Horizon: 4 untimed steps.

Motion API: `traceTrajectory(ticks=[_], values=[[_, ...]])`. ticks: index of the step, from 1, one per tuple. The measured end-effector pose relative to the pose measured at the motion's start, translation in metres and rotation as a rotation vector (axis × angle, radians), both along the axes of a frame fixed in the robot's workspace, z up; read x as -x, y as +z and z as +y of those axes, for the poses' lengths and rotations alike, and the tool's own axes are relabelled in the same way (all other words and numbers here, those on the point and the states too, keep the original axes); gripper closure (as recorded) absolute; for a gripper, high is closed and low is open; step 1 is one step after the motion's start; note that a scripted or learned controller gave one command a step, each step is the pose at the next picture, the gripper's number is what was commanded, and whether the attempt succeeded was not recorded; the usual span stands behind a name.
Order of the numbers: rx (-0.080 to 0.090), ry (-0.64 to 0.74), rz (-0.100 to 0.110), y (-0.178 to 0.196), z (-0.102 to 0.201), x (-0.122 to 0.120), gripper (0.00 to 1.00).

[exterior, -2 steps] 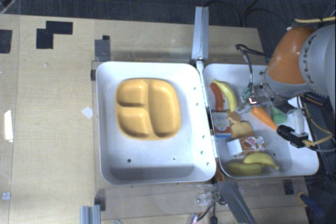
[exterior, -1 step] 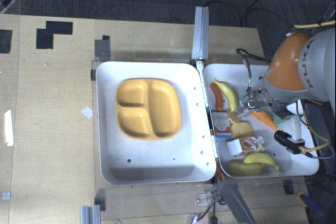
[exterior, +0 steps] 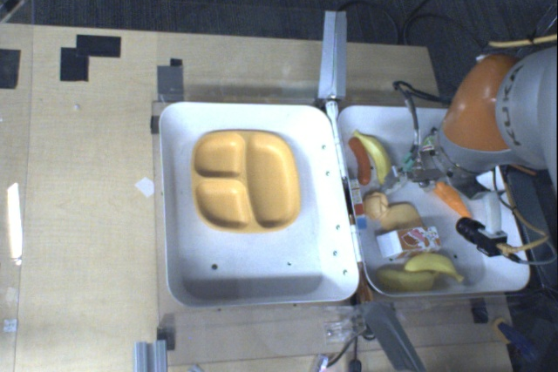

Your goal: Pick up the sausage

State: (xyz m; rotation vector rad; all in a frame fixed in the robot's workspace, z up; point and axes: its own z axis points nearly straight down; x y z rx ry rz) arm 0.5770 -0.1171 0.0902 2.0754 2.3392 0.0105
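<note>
The sausage is a short red-brown link lying along the left wall of the right bin, pressed against a small yellow banana on its right. My gripper hangs over the middle of that bin, to the right of the banana and a short way from the sausage. It has nothing visibly in its grasp. The grey arm with its orange band reaches in from the right and hides the bin's far right part.
The right bin also holds a tan bread piece, an orange carrot, a red-and-white packet and a second banana at the front. A yellow divided plate sits in the left bin.
</note>
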Motion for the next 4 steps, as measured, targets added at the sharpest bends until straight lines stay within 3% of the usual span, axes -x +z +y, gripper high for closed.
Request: traceTrajectory(ticks=[1, 2, 3, 4], values=[[-0.004, 0.004, -0.004, 0.012, 0.003, -0.002, 1.00], [-0.004, 0.004, -0.004, 0.012, 0.003, -0.002, 0.00], [-0.004, 0.006, -0.010, 0.023, 0.003, -0.004, 1.00], [-0.004, 0.006, -0.009, 0.023, 0.003, -0.004, 0.00]])
